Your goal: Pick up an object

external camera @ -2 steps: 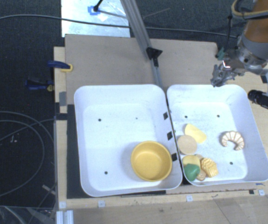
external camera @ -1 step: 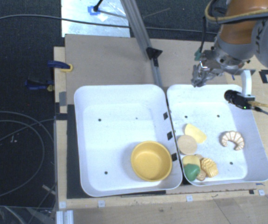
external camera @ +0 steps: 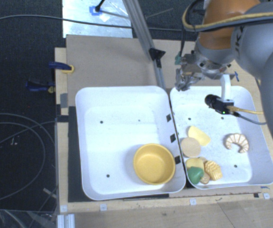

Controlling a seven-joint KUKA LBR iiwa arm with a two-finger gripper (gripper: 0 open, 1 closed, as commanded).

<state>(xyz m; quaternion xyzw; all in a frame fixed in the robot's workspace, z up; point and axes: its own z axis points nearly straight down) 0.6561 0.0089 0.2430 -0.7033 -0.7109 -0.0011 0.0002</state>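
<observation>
My gripper hangs over the far left corner of the right bin, with nothing seen in it. Toy foods lie in that bin's near half, well below the gripper: a pale yellow slice, a beige round disc, a croissant, a yellow piece, a green piece and a ridged golden piece. A yellow bowl sits upright in the near right part of the left bin.
A grey slanted pole crosses above the bench and ends at a black clamp near the bins' shared far corner. A black device with a yellow cable hangs beside the wrist over the right bin. Black clips line the wall between the bins.
</observation>
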